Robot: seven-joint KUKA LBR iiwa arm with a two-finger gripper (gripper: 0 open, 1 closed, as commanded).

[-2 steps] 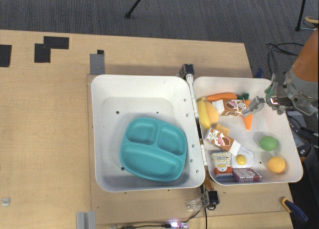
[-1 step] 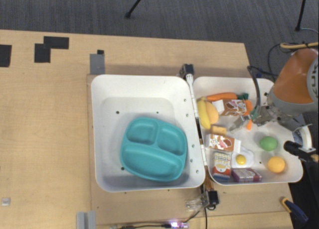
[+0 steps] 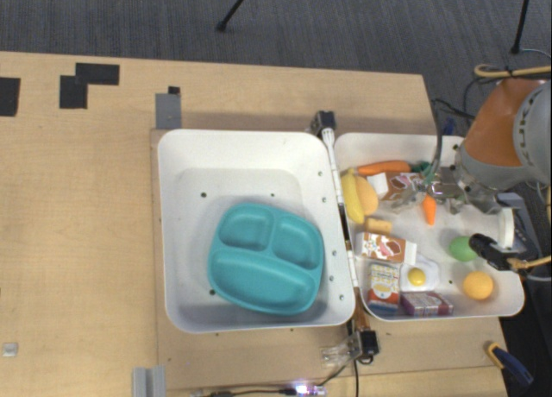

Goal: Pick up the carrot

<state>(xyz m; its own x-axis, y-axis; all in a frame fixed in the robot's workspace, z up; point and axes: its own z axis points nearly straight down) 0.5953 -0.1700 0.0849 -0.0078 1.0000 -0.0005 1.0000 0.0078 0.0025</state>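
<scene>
Carrot, small orange tapered plastic toy [image 3: 429, 210], right-centre of frame: probably light, stiff, slippery, best pinched mid-body; gripper [image 3: 442, 188] finger state impossible to tell.

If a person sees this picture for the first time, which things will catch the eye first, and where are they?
The big teal divided plate lies in the left bin and draws the eye first. The right bin is crowded with small toy foods: a carrot lies near its far edge, a banana by its left wall, an orange at the near right. The grey arm with its orange band reaches in from the right.
</scene>
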